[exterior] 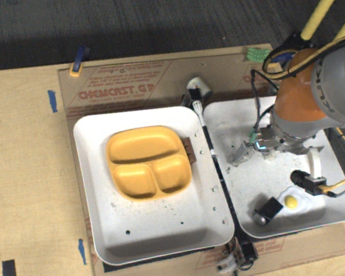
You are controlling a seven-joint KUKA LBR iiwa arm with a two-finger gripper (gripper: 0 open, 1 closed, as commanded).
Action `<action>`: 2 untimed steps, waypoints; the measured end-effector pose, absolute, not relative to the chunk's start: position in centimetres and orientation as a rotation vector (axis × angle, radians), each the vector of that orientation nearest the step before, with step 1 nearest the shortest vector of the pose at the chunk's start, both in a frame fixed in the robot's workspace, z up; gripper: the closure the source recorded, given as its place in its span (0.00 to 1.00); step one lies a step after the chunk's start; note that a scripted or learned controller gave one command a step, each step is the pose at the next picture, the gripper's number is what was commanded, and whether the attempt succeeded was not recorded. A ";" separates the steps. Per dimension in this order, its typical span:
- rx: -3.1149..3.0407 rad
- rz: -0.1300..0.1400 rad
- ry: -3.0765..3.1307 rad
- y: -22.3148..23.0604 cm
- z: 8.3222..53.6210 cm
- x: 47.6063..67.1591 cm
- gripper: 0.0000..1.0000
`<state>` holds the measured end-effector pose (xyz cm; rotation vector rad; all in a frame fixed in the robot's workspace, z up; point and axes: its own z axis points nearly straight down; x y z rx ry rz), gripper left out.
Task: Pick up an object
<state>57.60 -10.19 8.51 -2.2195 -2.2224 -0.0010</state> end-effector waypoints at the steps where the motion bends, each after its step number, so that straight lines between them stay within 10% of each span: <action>1: -2.237 0.000 -2.208 -14.9 8.5 60.6 0.00; 2: -2.140 -0.002 -2.303 -11.9 8.5 62.4 0.00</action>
